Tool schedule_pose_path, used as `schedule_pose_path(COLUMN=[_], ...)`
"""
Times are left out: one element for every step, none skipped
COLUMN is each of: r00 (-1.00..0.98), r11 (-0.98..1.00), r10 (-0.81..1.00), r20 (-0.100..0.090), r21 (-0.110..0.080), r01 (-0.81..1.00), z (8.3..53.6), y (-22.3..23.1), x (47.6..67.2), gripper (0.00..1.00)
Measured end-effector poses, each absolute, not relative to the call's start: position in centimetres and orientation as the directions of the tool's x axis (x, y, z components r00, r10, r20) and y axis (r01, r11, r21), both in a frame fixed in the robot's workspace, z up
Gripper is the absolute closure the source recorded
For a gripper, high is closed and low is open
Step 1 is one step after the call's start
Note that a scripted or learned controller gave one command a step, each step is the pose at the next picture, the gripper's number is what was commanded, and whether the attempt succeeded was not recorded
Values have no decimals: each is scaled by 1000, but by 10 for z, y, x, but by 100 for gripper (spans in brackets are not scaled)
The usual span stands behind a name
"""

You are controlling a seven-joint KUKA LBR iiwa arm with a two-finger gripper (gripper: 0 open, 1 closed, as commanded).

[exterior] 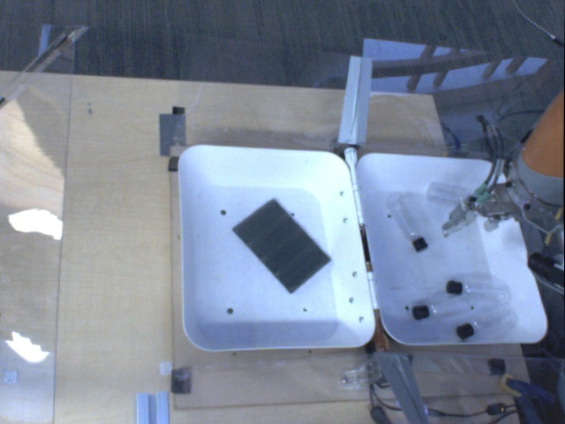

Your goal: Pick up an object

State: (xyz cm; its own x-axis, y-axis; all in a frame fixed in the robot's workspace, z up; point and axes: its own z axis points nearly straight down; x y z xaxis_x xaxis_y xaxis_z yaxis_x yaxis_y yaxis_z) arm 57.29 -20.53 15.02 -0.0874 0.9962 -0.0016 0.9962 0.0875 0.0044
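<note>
You're at the approach step: the gripper, its grip state beyond telling, hovers in the right bin, needing descent onto the black-capped vial just left of it.

arm cut off at right edge, clear tubes faint (outlines blurred)

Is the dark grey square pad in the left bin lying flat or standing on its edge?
Lying flat. The dark grey pad shows its whole broad face on the floor of the left bin, turned like a diamond.
</note>
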Motion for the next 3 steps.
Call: schedule_pose_path(r00=[-167,-242,-237], r11=[167,242,237], r10=[986,970,972], r20=[-5,-2,0], r21=[15,9,6], r01=[986,970,972], z=[90,187,185], y=[-150,-64,57], x=[580,611,620], gripper=[0,0,0])
